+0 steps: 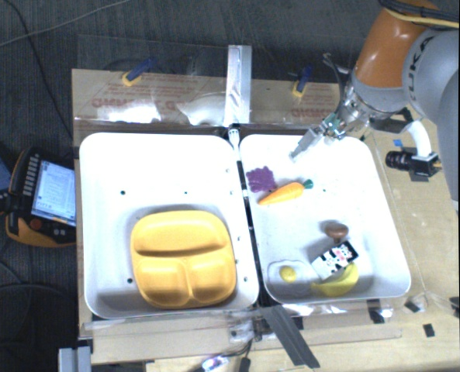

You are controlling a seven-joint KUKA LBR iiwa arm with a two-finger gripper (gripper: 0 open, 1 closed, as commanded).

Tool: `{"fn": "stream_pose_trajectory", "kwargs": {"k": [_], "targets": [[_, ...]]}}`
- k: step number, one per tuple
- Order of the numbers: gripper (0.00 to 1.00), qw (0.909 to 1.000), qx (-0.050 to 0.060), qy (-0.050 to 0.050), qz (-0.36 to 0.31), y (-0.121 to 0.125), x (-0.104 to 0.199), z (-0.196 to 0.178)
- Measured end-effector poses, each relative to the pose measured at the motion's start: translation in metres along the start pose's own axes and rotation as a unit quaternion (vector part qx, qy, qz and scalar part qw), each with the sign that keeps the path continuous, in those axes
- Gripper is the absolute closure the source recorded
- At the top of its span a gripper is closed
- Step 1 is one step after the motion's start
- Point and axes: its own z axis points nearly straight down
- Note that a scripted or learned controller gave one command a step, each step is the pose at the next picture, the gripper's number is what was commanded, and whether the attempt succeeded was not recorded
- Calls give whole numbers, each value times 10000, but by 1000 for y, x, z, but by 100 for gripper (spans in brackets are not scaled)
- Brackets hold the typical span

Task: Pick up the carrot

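Lowest in the view, at the front of the right-hand shallow white plastic bin [385, 208], lie a curved yellow banana-shaped toy [340, 282], a small black-and-white blocky toy [334, 258] resting against its upper side, and, just to their left, a pale fried-egg piece with a round yellow yolk [288, 272]. Slightly farther back sits a small brown rounded object [336, 229] with a smooth, glossy surface. Toward the rear left of this bin rests the tapered orange toy carrot with a small green tip [281, 192], lying on the bin floor with its green end toward the right and its narrow end toward the divider between the bins. Just behind its narrow end lies a lumpy purple piece [260, 179], near or touching it; contact cannot be resolved. In the left-hand shallow white bin [105, 177], a large, smooth yellow moulded form [183, 256] with rounded corners and shallow grooves occupies the front centre. Entering from the right, the grey arm with its glossy orange band [386, 49] carries the slim metallic gripper [301, 149] above the rear rim of the right bin, well apart from the carrot and holding nothing; whether its fingers are spread or pressed together cannot be told.
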Motion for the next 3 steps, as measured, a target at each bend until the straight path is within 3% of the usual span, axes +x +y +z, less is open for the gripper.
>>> {"fn": "stream_pose_trajectory", "kwargs": {"k": [1,2,3], "targets": [[0,9996,11,1,282,-25,29,99],[100,9996,5,0,283,-25,29,89],[100,9978,9,5,661,31,61,9]]}}
